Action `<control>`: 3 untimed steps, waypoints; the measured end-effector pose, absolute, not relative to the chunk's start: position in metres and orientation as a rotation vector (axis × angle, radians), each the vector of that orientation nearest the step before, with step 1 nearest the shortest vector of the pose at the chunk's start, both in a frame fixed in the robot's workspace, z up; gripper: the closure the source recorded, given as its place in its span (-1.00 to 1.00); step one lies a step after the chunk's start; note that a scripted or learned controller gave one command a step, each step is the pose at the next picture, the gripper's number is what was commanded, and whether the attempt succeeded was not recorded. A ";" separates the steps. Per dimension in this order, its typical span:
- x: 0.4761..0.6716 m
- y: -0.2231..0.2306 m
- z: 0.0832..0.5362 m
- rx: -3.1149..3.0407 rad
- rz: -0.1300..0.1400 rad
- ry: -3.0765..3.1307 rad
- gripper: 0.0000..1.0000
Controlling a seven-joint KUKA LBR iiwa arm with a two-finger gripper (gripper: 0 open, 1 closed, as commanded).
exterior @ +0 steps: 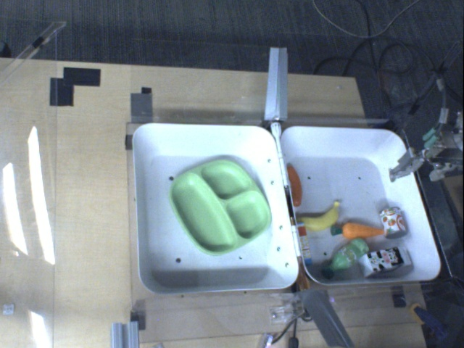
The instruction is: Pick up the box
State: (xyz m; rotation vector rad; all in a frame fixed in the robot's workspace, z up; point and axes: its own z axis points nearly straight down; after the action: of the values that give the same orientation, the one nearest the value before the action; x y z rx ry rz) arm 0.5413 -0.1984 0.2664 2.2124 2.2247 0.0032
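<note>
The box (385, 261) is small and white with black and red print. It lies near the front right corner of the right bin (341, 154), just right of a green bottle (346, 256). My gripper (419, 162) hangs at the bin's right rim, towards the back and well behind the box. It appears as a small grey and teal shape against the dark floor.
In the right bin a carrot (360, 230), a banana (319, 219), a small printed cup (392, 221) and a red-orange sausage (293, 184) lie around the box. The left bin (152, 259) holds a green divided plate (220, 205). Cables lie on the floor behind the bins.
</note>
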 end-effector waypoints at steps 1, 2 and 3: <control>0.596 -0.191 0.133 2.198 0.003 2.241 -1.00; 0.629 -0.168 0.164 2.303 0.005 2.129 -1.00; 0.627 -0.100 0.097 2.493 0.005 1.909 -1.00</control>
State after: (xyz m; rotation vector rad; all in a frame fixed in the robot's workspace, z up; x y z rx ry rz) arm 0.6272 -0.1003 0.0967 2.4930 1.9093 0.0048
